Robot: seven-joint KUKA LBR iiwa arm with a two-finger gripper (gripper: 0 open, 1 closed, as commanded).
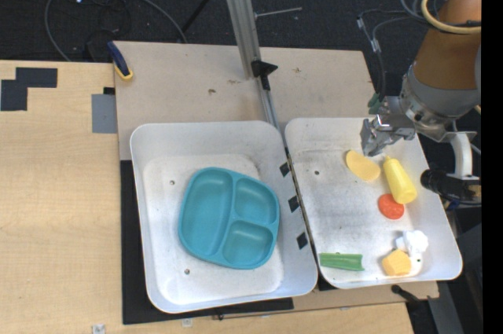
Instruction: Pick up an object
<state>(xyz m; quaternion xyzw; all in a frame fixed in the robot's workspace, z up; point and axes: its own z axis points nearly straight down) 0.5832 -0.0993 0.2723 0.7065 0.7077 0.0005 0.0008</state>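
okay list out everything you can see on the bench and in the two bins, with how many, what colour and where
left bin: 1, white, left half of bench
right bin: 1, white, beside it
divided plate: 1, teal, middle of left bin
flat yellow piece: 1, yellow, upper right bin, just below the tool
yellow cylinder: 1, yellow, right of the flat piece
red round piece: 1, red-orange, below the cylinder
green block: 1, green, near edge of right bin
orange chunk: 1, yellow-orange, near right corner
white piece: 1, white, above the chunk
metal post: 1, silver, behind bins
arm: 1, grey and orange, from right
tool: 1, metallic, over upper right bin
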